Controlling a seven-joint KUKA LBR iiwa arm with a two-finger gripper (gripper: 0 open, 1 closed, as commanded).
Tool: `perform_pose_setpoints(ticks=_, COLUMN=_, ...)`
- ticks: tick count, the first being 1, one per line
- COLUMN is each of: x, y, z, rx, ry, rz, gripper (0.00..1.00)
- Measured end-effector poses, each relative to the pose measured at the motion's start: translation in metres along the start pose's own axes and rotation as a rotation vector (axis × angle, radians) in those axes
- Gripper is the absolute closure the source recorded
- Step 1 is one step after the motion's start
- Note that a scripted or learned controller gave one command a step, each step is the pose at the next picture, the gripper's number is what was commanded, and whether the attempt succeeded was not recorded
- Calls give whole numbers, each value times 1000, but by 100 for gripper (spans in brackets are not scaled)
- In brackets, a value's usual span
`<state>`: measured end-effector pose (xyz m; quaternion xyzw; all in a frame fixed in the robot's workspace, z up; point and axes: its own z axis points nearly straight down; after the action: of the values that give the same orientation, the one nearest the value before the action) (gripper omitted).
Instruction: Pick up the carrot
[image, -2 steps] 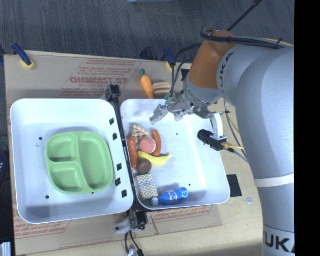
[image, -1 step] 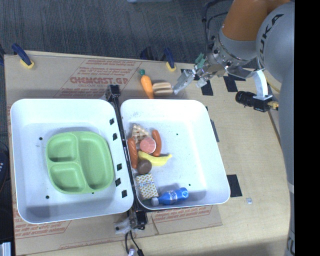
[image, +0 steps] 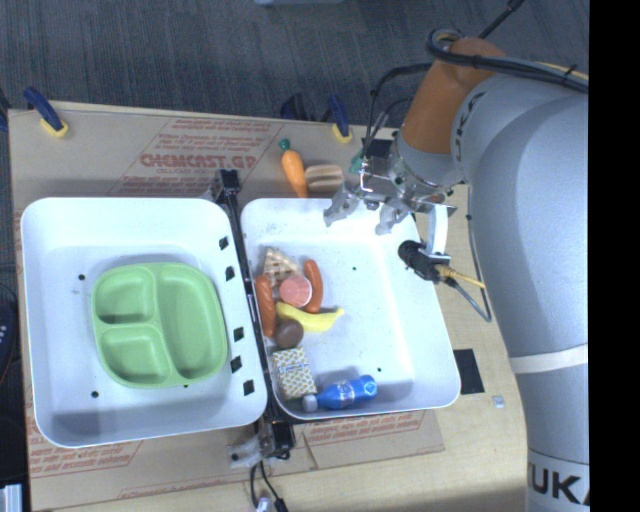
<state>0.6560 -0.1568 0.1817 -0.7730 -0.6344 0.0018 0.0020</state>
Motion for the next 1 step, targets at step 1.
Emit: perform_pose_setpoints(ticks=1, x=-47, y=10, z=91, rx=1, ry=1, rz=154, gripper=0)
